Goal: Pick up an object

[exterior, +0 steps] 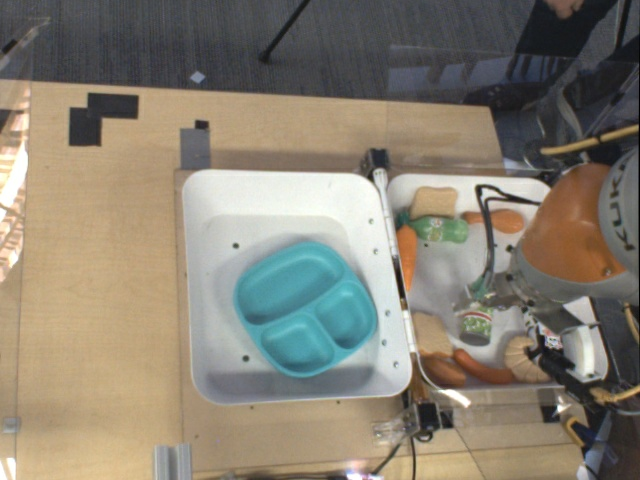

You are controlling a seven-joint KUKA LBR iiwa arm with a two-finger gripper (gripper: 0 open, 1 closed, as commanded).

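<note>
My gripper (486,294) hangs low in the right bin (440,288), under the arm's orange band (568,234). Directly below its tip, and seeming to touch it, is a small can with a green and white label (476,324). Whether the can rests on the bin floor or is lifted is unclear. Around it lie a carrot (407,256), a green bottle (441,230), a slice of bread (433,201), an orange piece (506,221), two sausages (483,369) and a round tan biscuit (520,353). The arm hides the bin's right part.
The left bin (210,268) holds a teal divided plate (305,308). A ridge between the bins (392,258) runs just left of the carrot. Cables and a white fitting (580,353) sit at the right bin's near right corner.
</note>
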